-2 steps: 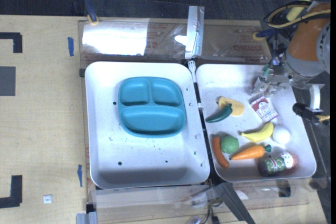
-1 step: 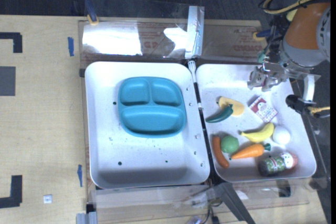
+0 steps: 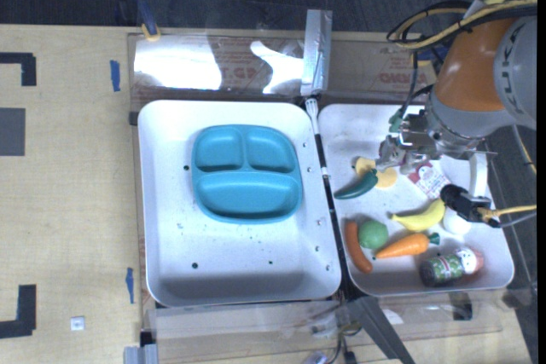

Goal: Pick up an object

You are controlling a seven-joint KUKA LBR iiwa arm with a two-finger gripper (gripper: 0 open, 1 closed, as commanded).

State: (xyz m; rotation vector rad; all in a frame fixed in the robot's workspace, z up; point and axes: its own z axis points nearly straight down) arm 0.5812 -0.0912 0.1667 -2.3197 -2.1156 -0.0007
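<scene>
Arm (image 3: 482, 72) reaches in from the right, over the far part of the right bin (image 3: 505, 273). Gripper (image 3: 399, 151) points down above that bin's far-left area. Jaws: opening cannot be told from this angle, and nothing is seen held between them.

Right bin contents:
- Yellow piece (image 3: 386, 176), just below the gripper tip in the view. Contact cannot be told.
- Green pepper (image 3: 357, 186), touching the yellow piece on its left, with its tip towards the wall between the bins.
- White packet (image 3: 427, 178) with red print, just right of the yellow piece.
- Banana (image 3: 421, 217), mid-bin, nearer the camera than the packet.
- Green ball (image 3: 372, 234), left of the banana.
- Carrot (image 3: 401, 247), lying flat just beside the green ball, with its thick end towards the bottle.
- Orange-red stick (image 3: 353, 248), along the left wall, beside the green ball.
- Bottle (image 3: 450, 265) with a green label, on its side in the near right corner, close to the carrot's end.

All pickable objects lie in the right bin, none lifted.

Left bin (image 3: 166, 264): one blue divided plate (image 3: 247, 170), flat, in its far half. A few dark specks on the floor.

Both bins sit side by side on the bench (image 3: 64, 183).
</scene>
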